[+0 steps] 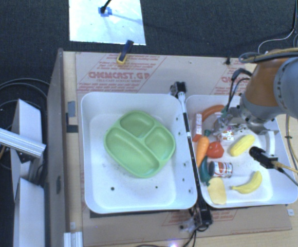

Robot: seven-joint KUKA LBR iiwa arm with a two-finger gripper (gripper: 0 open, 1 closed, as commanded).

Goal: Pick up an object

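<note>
My gripper [224, 129] hangs low over the upper middle of the right bin [287, 189]. It is just above a small white and red thing [227, 136]. Around it lie a yellow corn cob [241, 144] to the right, a red pepper [215, 150] below and an orange carrot [202, 149] to the lower left. An orange sausage shape [212, 110] lies behind it. Nearer the front are a red and white can [222, 169], a banana [248, 183], a pale yellow piece [217, 190] and a dark green thing [205, 171].
The left bin [95, 189] holds a green divided plate [140, 143]. A small white and red box [198, 123] lies along the right bin's left wall. The grey arm [287, 86] comes in from the right over the bin's far corner.
</note>
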